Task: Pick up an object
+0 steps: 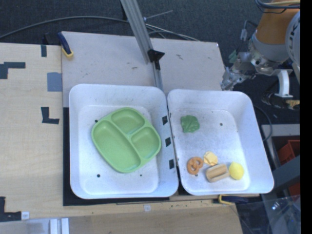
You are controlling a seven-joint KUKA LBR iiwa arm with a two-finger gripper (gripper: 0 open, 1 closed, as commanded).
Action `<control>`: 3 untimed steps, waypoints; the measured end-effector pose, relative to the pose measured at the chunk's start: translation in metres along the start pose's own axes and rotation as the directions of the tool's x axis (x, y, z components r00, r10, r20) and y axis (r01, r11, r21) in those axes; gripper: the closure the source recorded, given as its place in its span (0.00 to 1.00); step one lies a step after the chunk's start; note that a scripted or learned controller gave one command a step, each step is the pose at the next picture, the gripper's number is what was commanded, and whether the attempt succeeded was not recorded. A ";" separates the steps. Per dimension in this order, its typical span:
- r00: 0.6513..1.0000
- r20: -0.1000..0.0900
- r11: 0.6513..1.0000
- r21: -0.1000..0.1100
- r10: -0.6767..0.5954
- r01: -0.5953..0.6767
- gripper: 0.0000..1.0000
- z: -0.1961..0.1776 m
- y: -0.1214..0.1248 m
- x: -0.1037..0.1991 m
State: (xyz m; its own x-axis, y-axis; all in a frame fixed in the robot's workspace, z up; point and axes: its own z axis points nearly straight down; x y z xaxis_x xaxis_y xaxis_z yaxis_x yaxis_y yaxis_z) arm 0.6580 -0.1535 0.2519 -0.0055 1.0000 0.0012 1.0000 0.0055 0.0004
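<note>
Small, light-looking toy foods, likely rigid, lie in the right bin (253, 130); the hot dog (217, 172) offers graspable sides, while the gripper (228, 82) hovers above the rim, grip state unclear

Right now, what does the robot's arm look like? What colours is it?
The arm is chunky and rounded, with an orange band above a grey wrist. Black cables loop over its top. At its end sits a small metal-grey gripper with dark parts, above the corner of the right white bin.

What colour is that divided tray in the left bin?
Light green: the divided tray shows clearly in the overhead camera view.
</note>
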 end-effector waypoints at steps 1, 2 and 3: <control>1.000 0.000 1.000 0.004 0.000 0.000 1.00 0.015 -0.024 0.049; 1.000 -0.001 1.000 0.003 -0.002 0.002 1.00 0.008 -0.045 0.105; 1.000 0.000 1.000 0.005 0.000 0.000 1.00 0.019 -0.074 0.151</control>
State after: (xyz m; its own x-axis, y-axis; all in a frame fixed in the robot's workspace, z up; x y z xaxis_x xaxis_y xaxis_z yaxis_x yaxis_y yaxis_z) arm 0.5832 -0.0025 0.2328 -0.0057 1.0000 0.0011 1.0000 0.0057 -0.0049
